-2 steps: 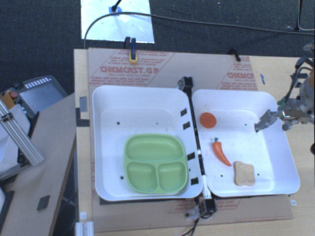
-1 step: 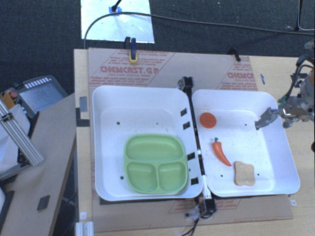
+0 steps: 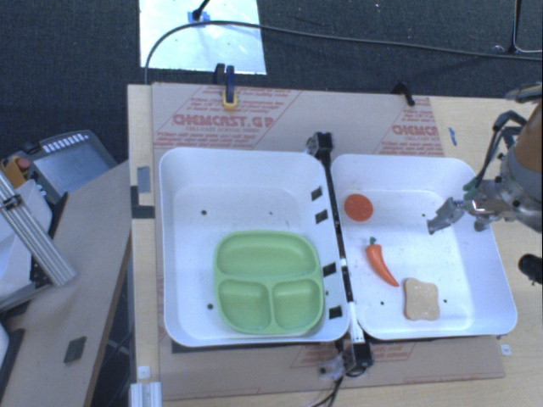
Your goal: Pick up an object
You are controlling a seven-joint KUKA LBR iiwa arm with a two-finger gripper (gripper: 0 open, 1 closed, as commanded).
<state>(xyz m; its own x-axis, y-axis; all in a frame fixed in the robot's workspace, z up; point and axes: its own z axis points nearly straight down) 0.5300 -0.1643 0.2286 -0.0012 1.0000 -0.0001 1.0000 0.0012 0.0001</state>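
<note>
1. Three small things are lying in the right bin: a flat round red-orange slice near the bin's upper left, an orange carrot with a dark green stem tip pointing up, and a tan, toast-like square piece with rounded corners.
2. The carrot is lying at a slant in the middle-left of the bin, its narrow end pointing down and to the right — the red slice is sitting just above it, and the tan piece is resting just below and to its right, close but apart from it.
3. The gripper is hanging over the right half of the same bin, reaching in from the right edge, with the grey wrist behind it.
4. Its fingers are pointing left and downward; how far they are parted is not clear from this angle, and nothing is showing between them.
5. All three things are lying to the left of the fingertips — the red slice is sitting roughly level with them, while the carrot and tan piece are lying lower, well apart from them.
6. A green divided plate is sitting in the left bin.
</note>
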